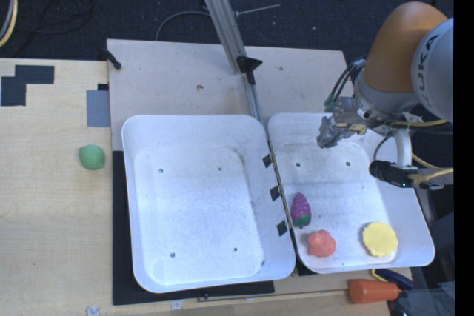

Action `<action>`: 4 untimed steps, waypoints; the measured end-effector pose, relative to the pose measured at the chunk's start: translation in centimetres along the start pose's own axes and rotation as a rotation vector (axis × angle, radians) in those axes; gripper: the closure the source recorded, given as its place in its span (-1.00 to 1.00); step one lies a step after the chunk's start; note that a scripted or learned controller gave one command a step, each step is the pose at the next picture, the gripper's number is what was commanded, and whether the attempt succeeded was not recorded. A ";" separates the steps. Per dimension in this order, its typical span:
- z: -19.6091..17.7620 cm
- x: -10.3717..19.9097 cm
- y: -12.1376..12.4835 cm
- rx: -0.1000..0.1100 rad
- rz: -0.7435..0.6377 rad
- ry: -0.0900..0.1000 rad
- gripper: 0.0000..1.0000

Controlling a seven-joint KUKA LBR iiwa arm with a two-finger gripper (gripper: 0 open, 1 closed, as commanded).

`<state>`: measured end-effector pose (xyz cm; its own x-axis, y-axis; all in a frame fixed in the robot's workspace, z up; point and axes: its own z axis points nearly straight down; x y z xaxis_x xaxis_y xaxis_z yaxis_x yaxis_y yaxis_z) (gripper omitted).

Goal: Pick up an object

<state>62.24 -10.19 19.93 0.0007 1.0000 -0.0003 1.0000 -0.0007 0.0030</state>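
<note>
Pincer [331, 134] over right bin's [415, 251] far end; grip state cannot be told. Arm [415, 55] lettered "KU…", partly readable. Near end: yellow disc [380, 239], red lump [321, 243], purple piece [300, 209]. Green ball [92, 157] on worktop [44, 196].

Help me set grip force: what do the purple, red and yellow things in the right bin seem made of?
Purple piece: looks like moulded plastic or rubber, bumpy with a green tip. Red piece: matte, rounded, possibly soft plastic or foam. Yellow piece: dull, finely textured, perhaps foam or sponge. None shows a glint, so all are guesses. The claw hangs above the bin's far end.
</note>
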 end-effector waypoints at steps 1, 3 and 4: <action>-2.3 -0.1 0.0 0.001 0.000 0.000 1.00; -2.3 9.9 -1.3 0.004 -0.003 0.001 1.00; -3.3 14.8 -2.6 0.003 -0.004 0.002 1.00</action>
